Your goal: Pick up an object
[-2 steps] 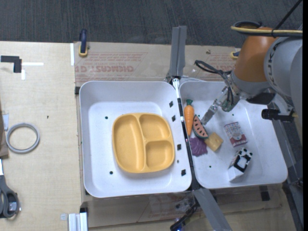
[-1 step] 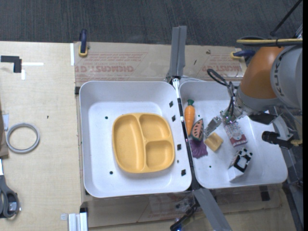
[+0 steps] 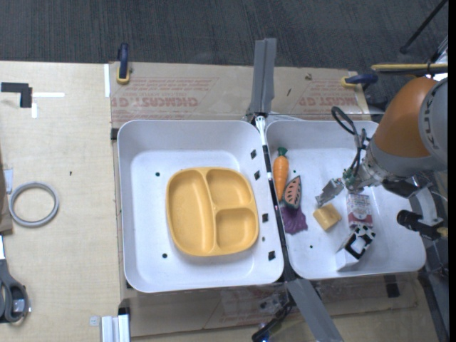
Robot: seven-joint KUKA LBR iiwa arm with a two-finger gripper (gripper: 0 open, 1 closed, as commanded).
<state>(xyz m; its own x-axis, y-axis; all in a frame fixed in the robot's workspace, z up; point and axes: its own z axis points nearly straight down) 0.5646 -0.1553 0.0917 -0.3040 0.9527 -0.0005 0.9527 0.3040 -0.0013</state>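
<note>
My gripper (image 3: 332, 189) low in right bin (image 3: 399, 262), fingers apart, nothing between them. Yellow block (image 3: 327, 216) just below it on bin floor. Carrot (image 3: 281, 171) and watermelon slice (image 3: 293, 191) near left wall. Yellow tray (image 3: 211, 211) sits in left bin (image 3: 139, 191).

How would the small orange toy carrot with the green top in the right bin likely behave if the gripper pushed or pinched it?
The small orange toy carrot with the green top looks rounded and tapered, so a sideways push would probably roll it. It lies close along the right white bin's left wall, which may crowd a pinch. Its smooth-looking surface and taper could let it slip out of the fingers.
</note>
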